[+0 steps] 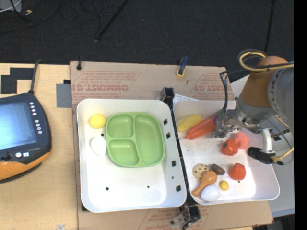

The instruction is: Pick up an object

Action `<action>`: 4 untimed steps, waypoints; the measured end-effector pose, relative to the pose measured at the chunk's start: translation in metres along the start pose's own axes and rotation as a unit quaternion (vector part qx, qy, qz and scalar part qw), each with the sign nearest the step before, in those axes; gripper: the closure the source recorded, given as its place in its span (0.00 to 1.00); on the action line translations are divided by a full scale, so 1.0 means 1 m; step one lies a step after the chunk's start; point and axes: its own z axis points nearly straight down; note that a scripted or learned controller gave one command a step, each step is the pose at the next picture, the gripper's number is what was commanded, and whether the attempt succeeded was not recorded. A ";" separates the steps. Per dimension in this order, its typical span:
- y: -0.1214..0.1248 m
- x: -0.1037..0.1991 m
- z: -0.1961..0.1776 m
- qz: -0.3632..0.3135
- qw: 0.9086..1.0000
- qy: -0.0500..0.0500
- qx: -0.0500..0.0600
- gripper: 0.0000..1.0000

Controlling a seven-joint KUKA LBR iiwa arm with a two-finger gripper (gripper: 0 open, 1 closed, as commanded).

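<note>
The gripper (221, 128), its grasp impossible to judge, hangs at the far edge of the right bin (268, 191), touching the orange carrot's (201, 129) right end, its length running leftward.

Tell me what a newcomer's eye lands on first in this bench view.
The green divided plate in the left bin stands out most, with a yellow ball and a white egg-shaped piece beside it. In the right bin, the claw sits low by an orange carrot-like toy, amid scattered red and tan toy foods.
</note>
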 end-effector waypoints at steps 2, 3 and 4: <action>0.001 -0.010 -0.090 0.005 1.000 -0.001 -0.003 1.00; 0.001 -0.013 -0.132 0.005 1.000 -0.001 -0.003 1.00; -0.004 0.048 -0.129 0.004 1.000 0.000 -0.001 1.00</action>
